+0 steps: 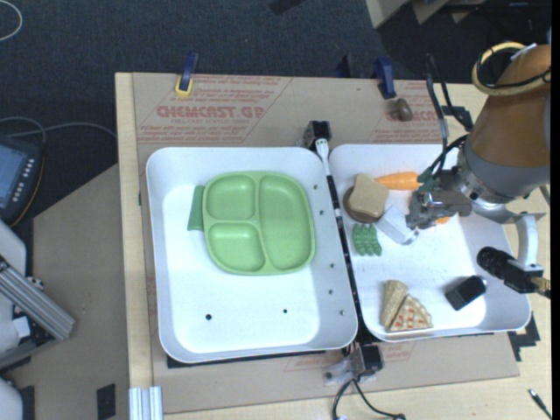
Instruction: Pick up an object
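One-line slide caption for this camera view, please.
KUKA arm's pincer low in the right bin near a carrot and bread; green divided plate in the left bin.

right bin (490,322): crowded by 5 items | left bin (175,304): front open | green plate (259,220) fills centre

A green plate (259,222) sat in the left bin (175,313). In the right bin (490,318), the gripper (421,213) hung over a white block (394,227), bread (367,199) at its nine o'clock and pizza (404,307) at six.

Small white block (395,227) flat in right bin, beside green pea pods (367,240).
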